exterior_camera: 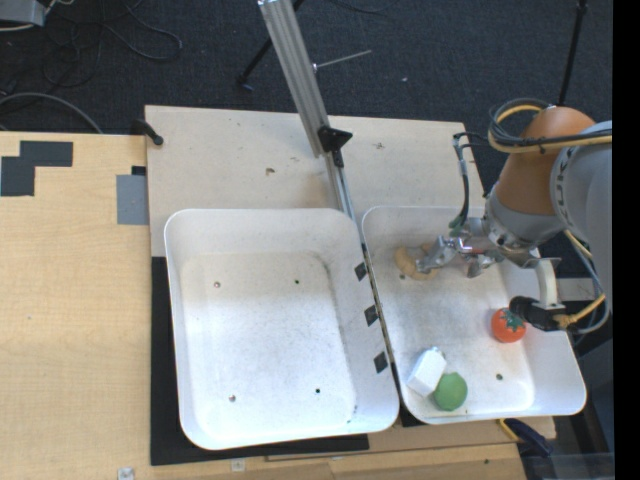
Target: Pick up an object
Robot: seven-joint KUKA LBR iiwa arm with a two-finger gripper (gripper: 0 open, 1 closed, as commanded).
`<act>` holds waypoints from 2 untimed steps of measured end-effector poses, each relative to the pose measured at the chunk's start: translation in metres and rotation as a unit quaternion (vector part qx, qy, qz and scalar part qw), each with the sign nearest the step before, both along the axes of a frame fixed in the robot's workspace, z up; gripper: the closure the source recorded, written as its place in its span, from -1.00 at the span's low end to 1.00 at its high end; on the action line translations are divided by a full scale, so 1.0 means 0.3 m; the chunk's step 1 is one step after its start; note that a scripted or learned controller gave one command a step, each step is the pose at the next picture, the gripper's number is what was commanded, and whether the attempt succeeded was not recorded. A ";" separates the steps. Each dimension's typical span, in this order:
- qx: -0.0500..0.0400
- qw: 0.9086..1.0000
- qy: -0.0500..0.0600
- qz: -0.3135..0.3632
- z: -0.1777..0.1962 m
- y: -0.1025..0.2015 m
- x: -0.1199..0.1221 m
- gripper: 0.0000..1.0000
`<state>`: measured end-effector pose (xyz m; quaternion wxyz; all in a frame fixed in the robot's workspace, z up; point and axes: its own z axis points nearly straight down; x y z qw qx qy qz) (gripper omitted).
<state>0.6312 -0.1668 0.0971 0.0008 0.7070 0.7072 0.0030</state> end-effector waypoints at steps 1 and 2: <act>-0.002 1.000 -0.002 0.000 0.042 -0.005 0.004 1.00; -0.002 1.000 0.001 0.000 0.248 0.013 0.001 1.00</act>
